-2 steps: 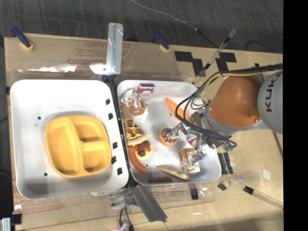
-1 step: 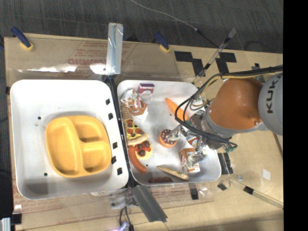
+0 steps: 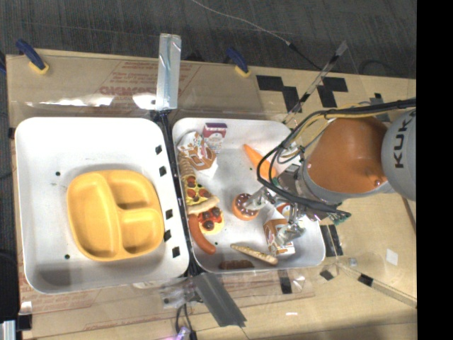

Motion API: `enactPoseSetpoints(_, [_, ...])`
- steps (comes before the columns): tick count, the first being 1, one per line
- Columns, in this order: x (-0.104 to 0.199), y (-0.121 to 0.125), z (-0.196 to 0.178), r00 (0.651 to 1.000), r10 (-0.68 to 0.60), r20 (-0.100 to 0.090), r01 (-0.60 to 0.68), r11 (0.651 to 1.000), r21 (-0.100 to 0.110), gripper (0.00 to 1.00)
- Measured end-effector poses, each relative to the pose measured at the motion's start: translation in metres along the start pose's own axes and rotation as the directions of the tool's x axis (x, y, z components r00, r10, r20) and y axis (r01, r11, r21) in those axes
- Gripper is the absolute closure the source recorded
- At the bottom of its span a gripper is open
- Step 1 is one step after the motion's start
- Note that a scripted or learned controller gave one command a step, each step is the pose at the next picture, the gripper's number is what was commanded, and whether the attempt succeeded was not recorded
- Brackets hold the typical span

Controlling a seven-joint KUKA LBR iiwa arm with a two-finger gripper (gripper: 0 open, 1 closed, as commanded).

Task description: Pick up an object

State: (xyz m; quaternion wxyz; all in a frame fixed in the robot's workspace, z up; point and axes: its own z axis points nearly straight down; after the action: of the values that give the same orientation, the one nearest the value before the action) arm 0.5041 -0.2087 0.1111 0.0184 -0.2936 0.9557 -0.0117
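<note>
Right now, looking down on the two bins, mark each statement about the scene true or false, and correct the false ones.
1. The yellow divided tray lies in the left bin. True.
2. The toy food lies in the left bin. False: it lies in the right bin.
3. The carrot lies in the right bin. True.
4. The arm reaches over the left bin. False: it is over the right bin.
5. The gripper is above the yellow tray. False: it is near the doughnut.

A yellow divided tray (image 3: 113, 213) lies in the left white bin (image 3: 35, 147), on a cardboard-covered bench (image 3: 85, 76).
</note>
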Motion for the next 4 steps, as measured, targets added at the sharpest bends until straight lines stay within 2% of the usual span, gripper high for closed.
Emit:
enactPoseSetpoints(1, [-0.001, 0.005, 0.0, 0.987, -0.16, 0.002, 0.16, 0.987, -0.002, 0.0])
enactPoseSetpoints(2, [-0.055, 0.061, 0.017, 0.983, 0.18, -0.029, -0.181, 0.983, -0.026, 0.0])
enactPoseSetpoints(3, [-0.113, 0.033, 0.02, 0.962, 0.273, -0.034, -0.273, 0.962, -0.023, 0.0])
enactPoseSetpoints(4, [-0.052, 0.022, 0.02, 0.891, 0.451, -0.042, -0.452, 0.892, -0.017, 0.0])
